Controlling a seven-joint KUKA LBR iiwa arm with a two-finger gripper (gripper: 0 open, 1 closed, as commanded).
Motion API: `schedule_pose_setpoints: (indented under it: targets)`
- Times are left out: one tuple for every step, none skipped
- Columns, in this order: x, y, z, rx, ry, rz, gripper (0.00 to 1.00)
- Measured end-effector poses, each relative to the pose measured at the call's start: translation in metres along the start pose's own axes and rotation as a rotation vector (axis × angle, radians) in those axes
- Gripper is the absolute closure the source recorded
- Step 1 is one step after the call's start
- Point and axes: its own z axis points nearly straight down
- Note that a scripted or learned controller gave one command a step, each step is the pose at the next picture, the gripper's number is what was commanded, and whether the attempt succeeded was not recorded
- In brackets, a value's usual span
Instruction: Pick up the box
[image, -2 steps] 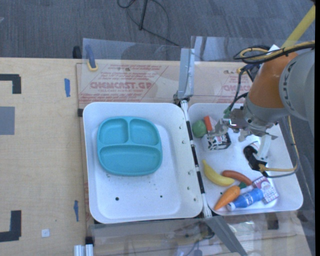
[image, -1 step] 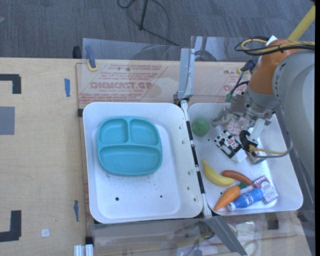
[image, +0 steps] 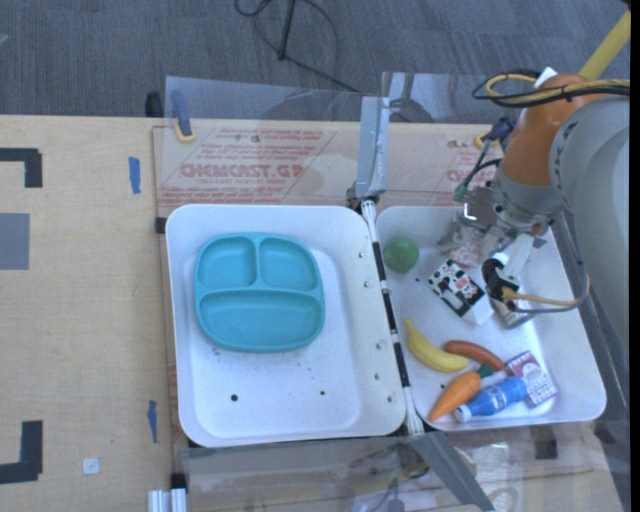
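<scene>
A small black-and-white patterned box (image: 457, 286) with red spots lies tilted in the upper middle of the right bin (image: 575, 350). My gripper (image: 482, 262) hangs right over the box's upper right side, under the orange-banded wrist (image: 540, 120). It is too cluttered there to see whether it touches the box. A small red-and-white carton (image: 532, 378) lies at the bin's lower right.
A green ball (image: 401, 254) sits left of the box. Below it lie a banana (image: 434, 350), a red sausage-shaped item (image: 474, 353), a carrot (image: 454, 396) and a blue bottle (image: 495, 398). The left bin (image: 340, 390) bears a blue divided plate (image: 259, 292).
</scene>
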Motion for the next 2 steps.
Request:
schedule_pose_setpoints:
  targets:
    - [-0.016, 0.003, -0.118, -0.001, 0.001, -0.007, 1.0]
    - [-0.023, 0.004, -0.172, -0.002, 0.0, 0.165, 1.0]
